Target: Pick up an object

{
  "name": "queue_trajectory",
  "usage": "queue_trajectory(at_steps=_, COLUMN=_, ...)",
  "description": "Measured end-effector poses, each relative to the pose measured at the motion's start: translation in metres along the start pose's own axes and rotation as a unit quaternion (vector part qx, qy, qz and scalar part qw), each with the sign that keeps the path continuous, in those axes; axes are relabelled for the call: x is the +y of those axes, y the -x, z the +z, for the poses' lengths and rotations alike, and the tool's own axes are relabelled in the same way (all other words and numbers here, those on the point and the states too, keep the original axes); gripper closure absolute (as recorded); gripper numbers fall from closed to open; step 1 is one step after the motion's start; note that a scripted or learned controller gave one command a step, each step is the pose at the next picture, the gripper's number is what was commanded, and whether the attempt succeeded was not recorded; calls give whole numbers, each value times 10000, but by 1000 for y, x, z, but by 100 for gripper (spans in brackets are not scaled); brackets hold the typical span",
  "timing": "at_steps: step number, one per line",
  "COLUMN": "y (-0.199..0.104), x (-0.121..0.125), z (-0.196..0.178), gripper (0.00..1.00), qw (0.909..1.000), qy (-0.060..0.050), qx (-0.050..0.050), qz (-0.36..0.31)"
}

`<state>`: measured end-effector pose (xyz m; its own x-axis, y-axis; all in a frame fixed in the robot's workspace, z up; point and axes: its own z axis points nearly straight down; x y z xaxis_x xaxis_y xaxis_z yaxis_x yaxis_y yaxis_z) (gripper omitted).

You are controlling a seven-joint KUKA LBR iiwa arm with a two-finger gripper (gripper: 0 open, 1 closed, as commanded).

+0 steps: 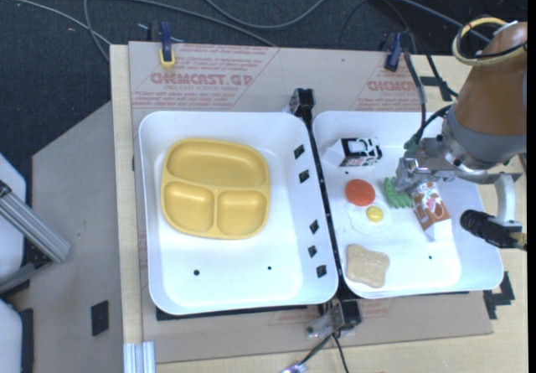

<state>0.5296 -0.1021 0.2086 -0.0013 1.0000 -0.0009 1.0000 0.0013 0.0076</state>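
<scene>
In the right bin (481, 275) my gripper (409, 176) hangs low over a small green leafy piece (395, 194). Just right of the gripper, partly under the wrist, lies a red and brown snack packet (430, 208). A red tomato-like piece (361, 192) and a fried egg (373, 214) lie to the gripper's left. Against the bin's far side sits a black and white carton (358, 152), and a tan bread slice (367, 266) rests near the front edge.
The left bin (167, 279) holds a yellow divided plate (216, 188). A black divider rail (316, 195) runs between the two bins. The arm's orange and grey body (494, 103) overhangs the right bin's far right corner.
</scene>
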Motion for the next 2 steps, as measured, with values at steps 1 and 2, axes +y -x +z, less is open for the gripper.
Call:
queue_trajectory(at_steps=1, y=2, x=1, z=-44, gripper=100, qw=10000, qy=-4, qx=-1, qz=0)
queue_trajectory(at_steps=2, y=-51, x=9, z=-50, gripper=100, qw=10000, qy=-27, qx=11, qz=-22)
